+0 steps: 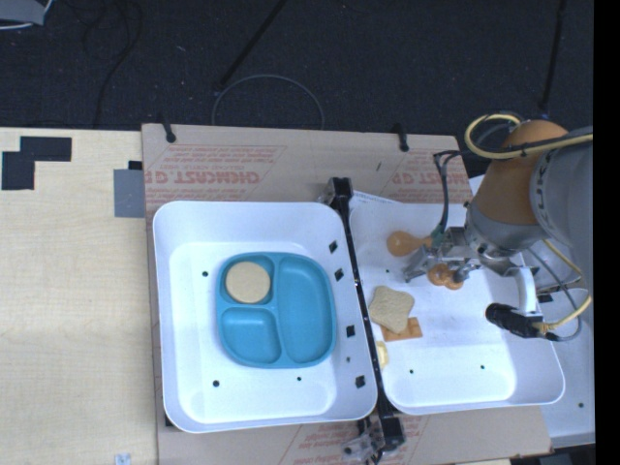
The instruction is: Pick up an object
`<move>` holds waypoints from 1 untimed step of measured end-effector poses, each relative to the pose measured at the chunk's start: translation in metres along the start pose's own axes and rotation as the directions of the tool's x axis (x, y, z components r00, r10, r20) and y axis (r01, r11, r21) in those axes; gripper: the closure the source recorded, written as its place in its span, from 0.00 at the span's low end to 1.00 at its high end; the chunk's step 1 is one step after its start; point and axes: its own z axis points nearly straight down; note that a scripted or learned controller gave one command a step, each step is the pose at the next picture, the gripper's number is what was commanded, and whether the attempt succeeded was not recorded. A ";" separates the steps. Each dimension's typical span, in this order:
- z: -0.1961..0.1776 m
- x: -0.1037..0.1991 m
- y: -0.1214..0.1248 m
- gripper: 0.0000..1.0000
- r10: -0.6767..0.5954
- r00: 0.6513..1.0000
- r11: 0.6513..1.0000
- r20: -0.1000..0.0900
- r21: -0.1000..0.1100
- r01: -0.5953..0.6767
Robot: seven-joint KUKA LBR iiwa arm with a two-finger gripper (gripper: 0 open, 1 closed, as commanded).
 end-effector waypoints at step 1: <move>-0.011 -0.001 0.000 1.00 0.002 1.000 1.000 0.002 -0.001 -0.002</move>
